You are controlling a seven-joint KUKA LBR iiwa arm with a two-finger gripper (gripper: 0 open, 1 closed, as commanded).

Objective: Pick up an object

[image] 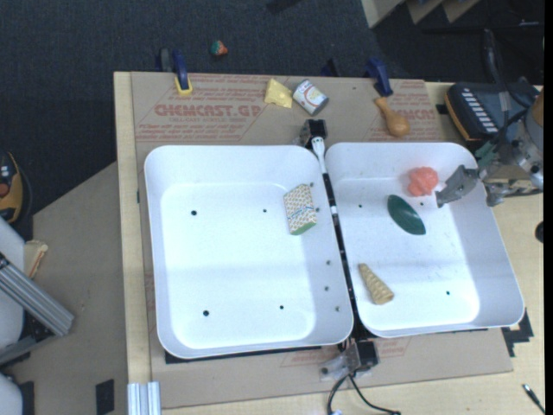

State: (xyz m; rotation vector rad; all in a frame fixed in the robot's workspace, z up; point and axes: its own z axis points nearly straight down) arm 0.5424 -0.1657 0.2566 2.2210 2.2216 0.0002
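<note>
jaws at the right bin's far edge, nothing between them

while the arm (523,150) reaches in from the right, its jaws (471,182) hang over the far right part of the right bin (484,305), just beside a pink ball (422,181). two grey fingers (455,185) show, one pointing toward the ball and one nearer the bin's right wall; they stand apart, and nothing lies between them.

four loose things lie in the bins. the pink ball sits near the far wall of the right bin. a dark green oval piece (405,214) lies just in front of it, close to the ball but apart from it, tilted on a slant. a tan cone (375,284) lies nearer the front of the same bin, toward its left wall, well apart from the green piece. in the left bin (173,258), a small patterned box (300,208) lies tight up by the right wall, near the divide between the two bins.

beyond the bins, on the brown board (130,232) of the worktop, lie a yellow wedge (278,94), a small white and yellow box (310,97) just beside it, and a tan pear-shaped thing (392,118) farther right. blue clamps (181,70) grip the board's far edge.
</note>
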